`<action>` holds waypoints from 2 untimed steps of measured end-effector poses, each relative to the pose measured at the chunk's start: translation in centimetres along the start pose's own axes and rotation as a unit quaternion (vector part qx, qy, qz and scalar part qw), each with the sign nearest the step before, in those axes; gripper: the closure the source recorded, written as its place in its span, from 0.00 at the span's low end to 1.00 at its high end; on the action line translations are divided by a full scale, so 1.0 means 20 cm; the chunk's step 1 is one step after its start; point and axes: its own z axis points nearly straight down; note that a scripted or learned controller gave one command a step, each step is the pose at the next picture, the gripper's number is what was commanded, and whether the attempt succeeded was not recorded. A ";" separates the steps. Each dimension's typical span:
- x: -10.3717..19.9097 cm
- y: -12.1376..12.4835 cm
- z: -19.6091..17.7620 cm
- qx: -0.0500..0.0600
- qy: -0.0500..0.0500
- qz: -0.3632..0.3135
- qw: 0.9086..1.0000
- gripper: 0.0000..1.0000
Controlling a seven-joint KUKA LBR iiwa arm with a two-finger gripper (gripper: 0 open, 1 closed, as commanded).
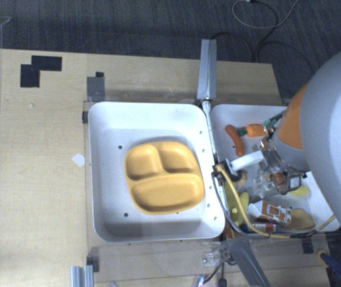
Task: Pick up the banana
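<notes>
Camera view: banana (pixel 242 207) in right bin (pixel 221 115), long axis near-vertical

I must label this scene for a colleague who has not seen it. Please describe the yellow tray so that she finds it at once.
Two white bins sit side by side; take the left bin. The yellow tray lies near its middle. Alone there, it has three compartments, unlike the small cluttered items in the right bin.

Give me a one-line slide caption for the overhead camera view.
KUKA arm reaching into the cluttered right bin beside a left bin holding a yellow divided plate.
</notes>
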 end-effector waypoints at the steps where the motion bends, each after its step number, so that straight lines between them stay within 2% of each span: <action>1: 0.26 -0.32 -0.32 0.000 0.000 0.011 1.000 1.00; 2: 0.46 -0.57 -0.45 0.000 -0.001 -0.148 0.989 1.00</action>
